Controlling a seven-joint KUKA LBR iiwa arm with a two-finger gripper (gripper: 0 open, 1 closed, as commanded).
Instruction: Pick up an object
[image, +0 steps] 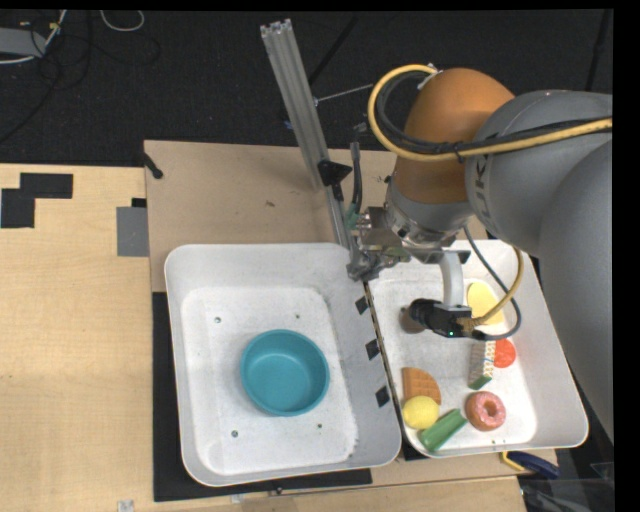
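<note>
My gripper (368, 258) hangs over the far end of the divide between the two bins, at the right bin's far left corner. Nothing shows between it and the bin floor. In the right bin (562, 398) lie a yellow lemon (420, 411), a green cucumber (443, 430), a pink donut (486, 410), an orange-brown wedge (421, 382), a red piece (504, 353), a striped stick (480, 364) and a pale yellow piece (483, 297). All of them sit nearer the front than the gripper. A teal bowl (285, 372) stands upright in the left bin (182, 300).
A slanted aluminium post (300, 110) rises just behind the gripper. The grey arm (540, 170) covers the right bin's far right part. Black clips (372, 348) line the divide between the bins. Bare floor surrounds the bowl.
</note>
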